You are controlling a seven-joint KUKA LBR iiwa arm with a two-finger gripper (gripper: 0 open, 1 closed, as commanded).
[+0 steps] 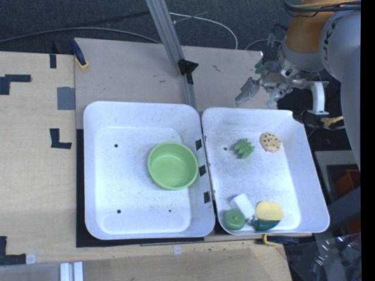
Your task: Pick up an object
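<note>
A green bowl (173,165) sits upright in the left bin (99,157). In the right bin (293,174), a green leafy piece (243,148) lies beside a speckled cookie (270,141); a green round fruit (234,219), white block (242,204), yellow piece (269,210) and dark green piece (266,224) cluster at the near edge.

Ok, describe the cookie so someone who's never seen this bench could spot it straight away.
Start at the right-hand white bin, the one without the green bowl. Look near its far edge, toward the arm's side: the cookie lies just right of a small leafy green toy. It is the only flat, round, tan piece with dark specks.
</note>
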